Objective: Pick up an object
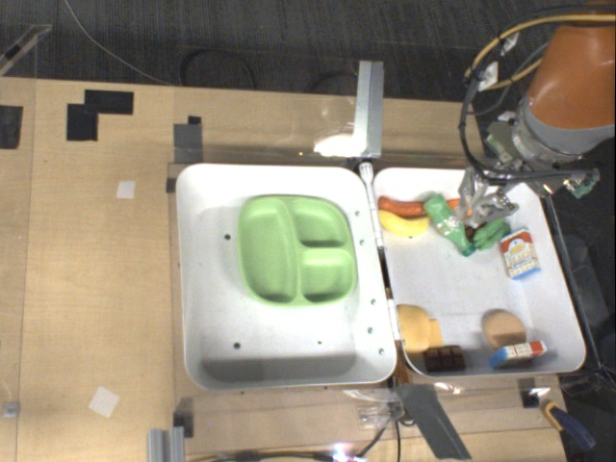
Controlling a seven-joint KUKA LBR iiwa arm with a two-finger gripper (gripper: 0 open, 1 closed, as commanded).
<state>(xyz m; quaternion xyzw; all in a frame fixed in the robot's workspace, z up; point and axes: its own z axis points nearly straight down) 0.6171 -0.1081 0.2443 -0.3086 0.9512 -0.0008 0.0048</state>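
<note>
Arm's orange band [577,70] rises nearest the camera, over the right bin's far right corner.

Below the band the hand [478,212] hangs low in the right bin [481,316], by its far edge, right at a green packet [452,221]; whether its fingers are spread or closed on anything cannot be told from this angle. Toward the bin's far left corner lie a red-orange sausage-shaped toy [401,205] and, just beside it, a yellow banana [404,224]. A small white and red carton [519,253] rests near the right edge. Along the near edge sit a tan rounded piece [416,325], a dark brown block [445,358], a round tan bun [502,327] and a blue and white box [518,352]. The left bin [207,345] carries a green divided plate [295,248], lying flat around its middle, on the wooden bench [87,296].
</note>
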